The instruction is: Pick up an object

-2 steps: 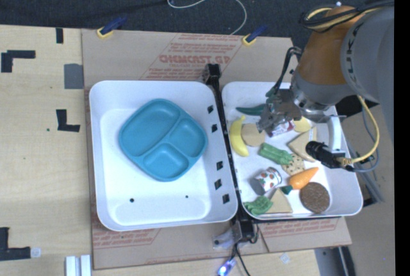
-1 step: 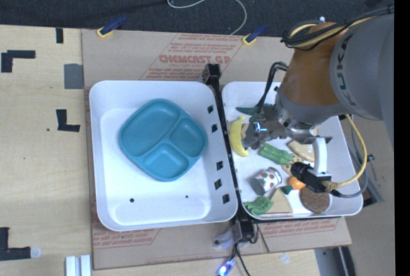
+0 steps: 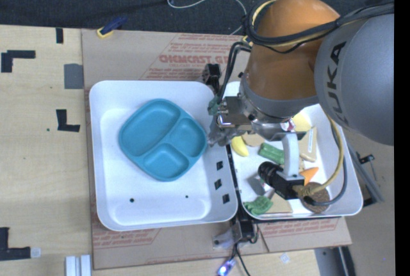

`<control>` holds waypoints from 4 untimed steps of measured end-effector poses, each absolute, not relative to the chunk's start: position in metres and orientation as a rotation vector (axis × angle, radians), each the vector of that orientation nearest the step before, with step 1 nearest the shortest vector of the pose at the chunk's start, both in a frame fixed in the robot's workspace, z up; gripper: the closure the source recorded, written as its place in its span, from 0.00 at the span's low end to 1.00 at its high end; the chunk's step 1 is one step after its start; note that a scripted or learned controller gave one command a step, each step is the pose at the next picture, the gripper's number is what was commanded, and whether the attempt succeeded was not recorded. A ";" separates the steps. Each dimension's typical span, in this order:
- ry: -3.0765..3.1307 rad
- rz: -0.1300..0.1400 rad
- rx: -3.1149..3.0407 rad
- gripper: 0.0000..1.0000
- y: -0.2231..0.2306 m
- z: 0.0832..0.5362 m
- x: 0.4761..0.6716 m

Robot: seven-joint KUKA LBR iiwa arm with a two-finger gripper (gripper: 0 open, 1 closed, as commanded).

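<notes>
1. Nearest me is the front rim of the right bin [image 3: 333, 212]. One frilly green piece [image 3: 259, 205] lies in its front left corner and one brown lump [image 3: 315, 193] towards the front right.
2. Just behind those I count one orange piece [image 3: 309, 173], a second green piece [image 3: 272, 152], one yellow piece [image 3: 239, 146] by the bin's left wall, and one pale stick [image 3: 312, 143] on the right. That makes six loose things I can count here. The arm [image 3: 291, 63] covers the back half of this bin, so I cannot tell what else lies there.
3. Two white bins sit side by side on the bench [image 3: 38, 172]. The left bin [image 3: 106, 102] holds one blue plate [image 3: 163, 139] with three compartments, lying flat and turned at an angle.
4. I see the gripper [image 3: 221, 121] over the seam between the bins, just beside the plate's right edge and near the yellow piece. Its tip is dark and crowded under the wrist, so I cannot tell whether it is clenched or released, and I can make out nothing held in it.
5. Farthest back, one small blue-and-yellow item [image 3: 112, 25] lies at the bench's rear edge, and one thin white cable [image 3: 192, 4] runs across the dark surface beyond.
</notes>
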State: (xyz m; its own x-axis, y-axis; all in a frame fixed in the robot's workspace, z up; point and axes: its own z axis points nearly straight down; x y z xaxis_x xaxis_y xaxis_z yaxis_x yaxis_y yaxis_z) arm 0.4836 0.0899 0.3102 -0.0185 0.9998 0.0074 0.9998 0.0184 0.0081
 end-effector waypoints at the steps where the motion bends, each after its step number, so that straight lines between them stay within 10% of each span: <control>1: 2.206 0.008 2.224 1.00 -0.015 0.397 0.484; 3: 2.228 -0.011 2.223 1.00 0.051 0.280 0.491; 4: 2.227 -0.006 2.220 1.00 0.050 0.294 0.492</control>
State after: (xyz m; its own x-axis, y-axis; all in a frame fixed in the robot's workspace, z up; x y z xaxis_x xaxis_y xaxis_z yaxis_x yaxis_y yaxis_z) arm 0.4917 0.0505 0.2935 -0.0031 1.0000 -0.0004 1.0000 0.0031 -0.0046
